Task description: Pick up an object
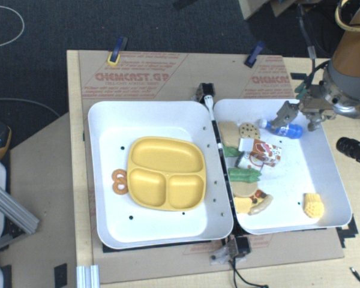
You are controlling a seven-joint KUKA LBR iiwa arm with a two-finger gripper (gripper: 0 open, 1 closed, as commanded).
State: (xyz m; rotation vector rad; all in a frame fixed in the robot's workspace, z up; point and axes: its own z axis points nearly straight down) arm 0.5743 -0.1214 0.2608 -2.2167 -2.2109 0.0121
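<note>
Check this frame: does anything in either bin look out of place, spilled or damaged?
Nothing looks spilled or broken. The yellow divided plate sits flat in the left bin with a pretzel beside it. The right bin's toy foods are loosely heaped along its left side, with corn lying apart.

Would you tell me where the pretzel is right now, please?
The pretzel lies in the left bin, against the left edge of the yellow divided plate, toward the bin's left side.

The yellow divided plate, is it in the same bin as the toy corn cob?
No, the yellow divided plate lies in the left bin, while the corn cob lies in the right bin.
</note>
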